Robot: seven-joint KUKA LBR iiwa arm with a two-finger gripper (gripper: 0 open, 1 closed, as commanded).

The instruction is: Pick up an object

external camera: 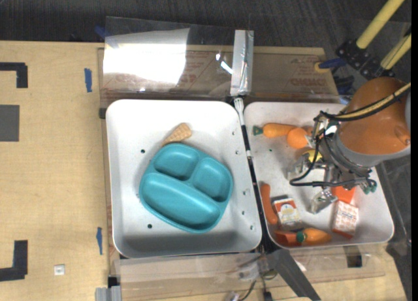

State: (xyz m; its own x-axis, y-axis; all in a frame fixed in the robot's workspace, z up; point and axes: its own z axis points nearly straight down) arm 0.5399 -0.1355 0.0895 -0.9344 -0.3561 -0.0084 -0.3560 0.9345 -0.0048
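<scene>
Down in the right-hand shallow white bin [385, 228], the two-finger gripper [322, 199] hangs low over the floor, black cables looping around it, and from this slanted angle there is no telling whether it is parted or closed, and nothing can be seen caught in it. Just to its left lies a small white carton with a red label [286, 212]; just to its right stands a taller white carton with a red-orange top [345, 215], partly tucked under the wrist. So the gripper sits between the two cartons, near both, and contact with either cannot be judged. Below them, along the near wall, an orange toy carrot with a green tip [309, 235] lies flat. A long red-orange piece [267, 205] runs along the bin's left wall, beside the small carton. Up at the far end, another orange carrot with a green end [279, 130] lies sideways, and a round orange ball-like thing [297, 138] sits just beside it. Above all this, the grey arm with its broad orange band [375, 120] comes in from the right. Across the divider, the left white bin [124, 162] holds a teal three-compartment plastic plate [186, 186], and a tan waffle cone [177, 133] lies just beyond the plate's far edge
</scene>
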